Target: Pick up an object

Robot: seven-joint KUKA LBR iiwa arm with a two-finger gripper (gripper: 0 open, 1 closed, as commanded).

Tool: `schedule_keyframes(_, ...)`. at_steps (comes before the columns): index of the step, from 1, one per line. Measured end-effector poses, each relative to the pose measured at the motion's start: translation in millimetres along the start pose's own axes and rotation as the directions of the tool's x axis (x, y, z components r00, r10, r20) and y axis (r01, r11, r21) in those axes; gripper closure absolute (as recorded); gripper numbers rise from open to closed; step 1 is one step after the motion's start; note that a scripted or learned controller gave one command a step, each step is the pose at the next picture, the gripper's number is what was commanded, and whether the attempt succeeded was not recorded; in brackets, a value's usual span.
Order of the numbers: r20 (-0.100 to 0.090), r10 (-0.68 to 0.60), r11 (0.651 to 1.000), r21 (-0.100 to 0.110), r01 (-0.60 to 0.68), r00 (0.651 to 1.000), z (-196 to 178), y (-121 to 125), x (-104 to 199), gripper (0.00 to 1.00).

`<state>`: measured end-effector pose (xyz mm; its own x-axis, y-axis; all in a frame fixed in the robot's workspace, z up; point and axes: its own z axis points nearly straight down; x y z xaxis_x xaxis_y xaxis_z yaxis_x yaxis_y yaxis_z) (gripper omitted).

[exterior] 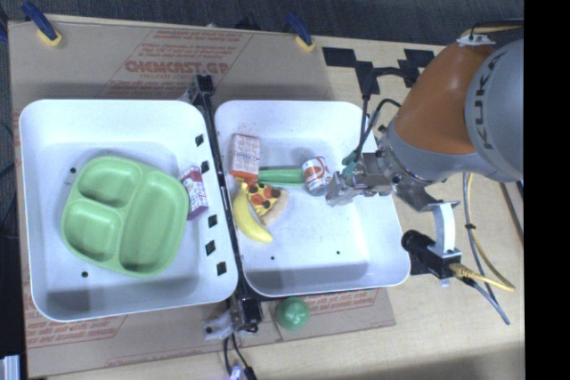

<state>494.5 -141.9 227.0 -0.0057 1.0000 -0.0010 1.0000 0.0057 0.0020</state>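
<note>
Two bins side by side on the tabletop (445, 325), most of the stuff sitting in the right one.

Left bin (44, 191) has a divided plate (125, 214) in it, with a small packet (194, 191) just off the plate's right edge by the divider. Right bin (356, 262) has a carton (246, 154) toward the back left, pizza slice (265, 200) and banana (249, 218) in front of it, a can (314, 174) to the right, and the tool (343, 189) just right of the can. A ball (291, 313) sits outside, in front of the right bin.

Grey arm (463, 116) from the right, wrist bent leftward.
</note>
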Motion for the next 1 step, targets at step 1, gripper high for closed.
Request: schedule_keyframes(1,0.0,0.0,1.0,0.001,0.0,1.0,0.3,-0.1,0.1,0.0)
